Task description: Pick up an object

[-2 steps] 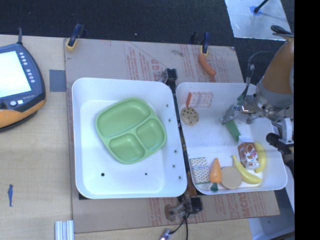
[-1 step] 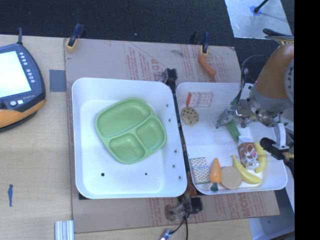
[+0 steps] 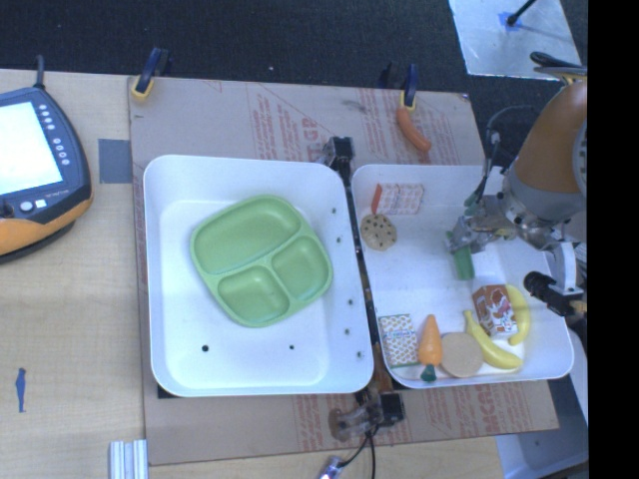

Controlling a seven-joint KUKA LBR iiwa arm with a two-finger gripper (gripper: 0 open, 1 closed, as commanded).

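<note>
My gripper [image 3: 462, 245] is low over the right bin [image 3: 439, 193], near the middle of its right half. A small green object [image 3: 461, 264] sticks out right at the gripper's tip, on the near side; whether it is gripped is hidden by the wrist. Also in this bin lie a round cookie [image 3: 378, 232], a white and red packet [image 3: 401, 199], a banana [image 3: 496, 348], a brown snack packet [image 3: 493, 310], a carrot [image 3: 429, 340], a tan disc [image 3: 461, 355] and a small printed packet [image 3: 398, 339].
The left bin [image 3: 170, 347] holds a green divided plate [image 3: 262, 259]. An orange object [image 3: 414, 132] lies on the cardboard behind the right bin. A tablet-like pendant [image 3: 35, 173] sits at the far left. Clamps [image 3: 148, 73] hold the cardboard's back edge.
</note>
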